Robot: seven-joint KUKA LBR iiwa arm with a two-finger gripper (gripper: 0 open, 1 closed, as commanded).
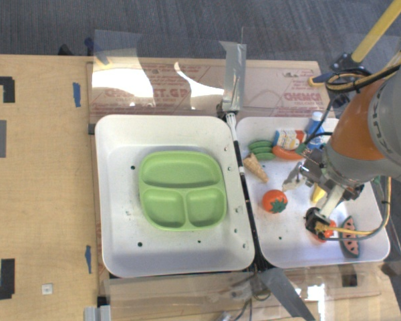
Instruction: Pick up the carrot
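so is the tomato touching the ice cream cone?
Apart. The camera view shows bare white bin floor between the tomato and the ice cream cone, which lies up and left of it in the right bin.

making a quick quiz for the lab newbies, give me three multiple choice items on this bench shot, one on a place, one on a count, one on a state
1. Where does the carrot lie?
A. in the green plate
B. in the right bin, near its far edge
C. on the cardboard outside the bins

2. How many compartments does the green divided plate have?
A. two
B. three
C. five

3. What state is the toy tomato in?
A. lying loose on the right bin's floor
B. lifted in the hand
C. resting in the plate

Answers:
1. B, its orange body sits beside the green toy at the far side of the right bin.
2. B, one long section and two smaller ones show.
3. A, it rests on the white floor, apart from the hand.
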